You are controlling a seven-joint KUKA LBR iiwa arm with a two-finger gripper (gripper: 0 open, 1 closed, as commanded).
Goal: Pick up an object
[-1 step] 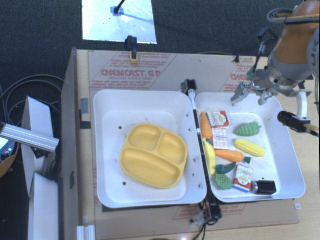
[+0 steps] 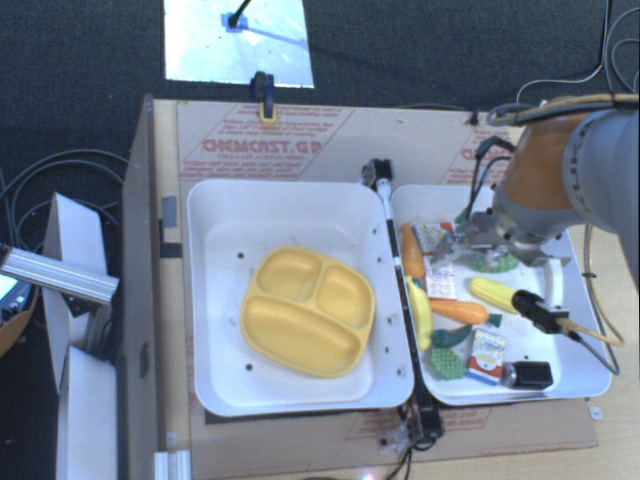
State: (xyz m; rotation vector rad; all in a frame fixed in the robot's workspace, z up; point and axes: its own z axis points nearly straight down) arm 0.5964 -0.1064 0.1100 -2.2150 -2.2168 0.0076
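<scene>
My gripper [image 2: 462, 240] hangs low over the upper middle of the right bin [image 2: 596, 360], with the grey and orange arm reaching in from the right. Just left of it lie a white printed packet [image 2: 431, 236] and an orange carrot-shaped toy [image 2: 411, 252] along the bin's left wall. A pale green object [image 2: 497, 262] sits partly hidden right beneath the wrist. Nearer the front are a yellow corn-like piece [image 2: 491, 293], a second orange carrot [image 2: 458, 311], a yellow banana [image 2: 420, 314], a green broccoli-like toy [image 2: 448, 364] and a small carton [image 2: 487, 356].
A yellow divided plate [image 2: 306, 311] lies in the left bin [image 2: 224, 218]. A small black object [image 2: 530, 374] rests at the right bin's front right corner. A dark divider rail [image 2: 397, 268] runs between the bins. Cardboard [image 2: 260, 138] lines the bench behind them.
</scene>
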